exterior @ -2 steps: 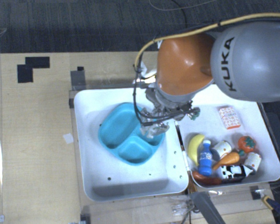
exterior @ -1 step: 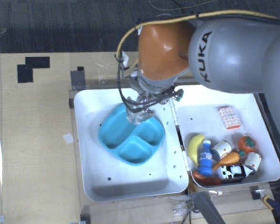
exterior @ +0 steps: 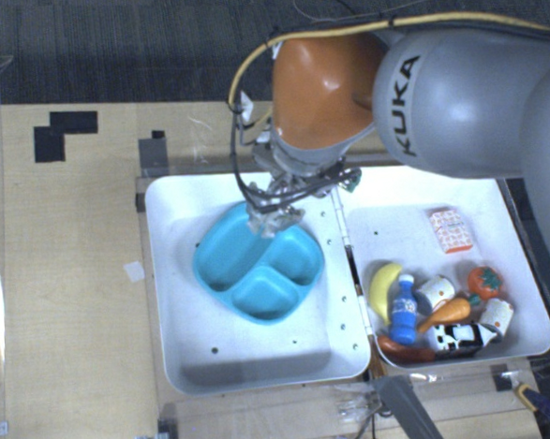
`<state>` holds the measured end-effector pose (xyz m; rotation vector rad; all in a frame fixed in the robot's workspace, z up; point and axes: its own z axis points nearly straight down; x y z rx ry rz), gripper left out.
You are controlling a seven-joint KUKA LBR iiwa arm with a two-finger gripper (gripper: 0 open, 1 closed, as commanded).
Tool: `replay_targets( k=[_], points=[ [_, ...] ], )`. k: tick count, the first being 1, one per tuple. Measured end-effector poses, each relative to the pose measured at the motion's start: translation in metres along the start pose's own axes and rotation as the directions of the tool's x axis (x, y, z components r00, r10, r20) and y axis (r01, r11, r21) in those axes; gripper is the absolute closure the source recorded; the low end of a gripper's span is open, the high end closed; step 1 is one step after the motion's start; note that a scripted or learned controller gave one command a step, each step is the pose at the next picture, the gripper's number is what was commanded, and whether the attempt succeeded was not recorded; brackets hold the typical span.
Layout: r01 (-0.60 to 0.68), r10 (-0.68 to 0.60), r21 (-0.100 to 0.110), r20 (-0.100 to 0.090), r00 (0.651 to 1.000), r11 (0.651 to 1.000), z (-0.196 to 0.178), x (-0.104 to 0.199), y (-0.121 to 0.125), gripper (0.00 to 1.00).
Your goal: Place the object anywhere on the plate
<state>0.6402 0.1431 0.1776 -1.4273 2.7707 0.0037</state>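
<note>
Blue plate (exterior: 260, 266), one; white bins (exterior: 177, 296), two; end effector (exterior: 273, 219) above plate.

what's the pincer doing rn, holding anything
Pincer: above the blue plate in the left bin; open or shut cannot be told, and nothing can be seen held.

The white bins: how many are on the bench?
2. The left bin holds a blue divided plate, with the claw above it. The right bin holds a pile of small toys at its near side.
</note>
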Motion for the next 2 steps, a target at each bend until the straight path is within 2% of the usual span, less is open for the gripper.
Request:
replay_targets(
  k=[1, 2],
  points=[
    [0.036, -0.037, -0.002, -0.010, 0.999, 0.999, -0.015, 0.007, -0.043, 1.00],
    [0.000, 0.000, -0.005, -0.015, 1.000, 1.000, -0.011, 0.074, 0.047, 1.00]
  ],
)
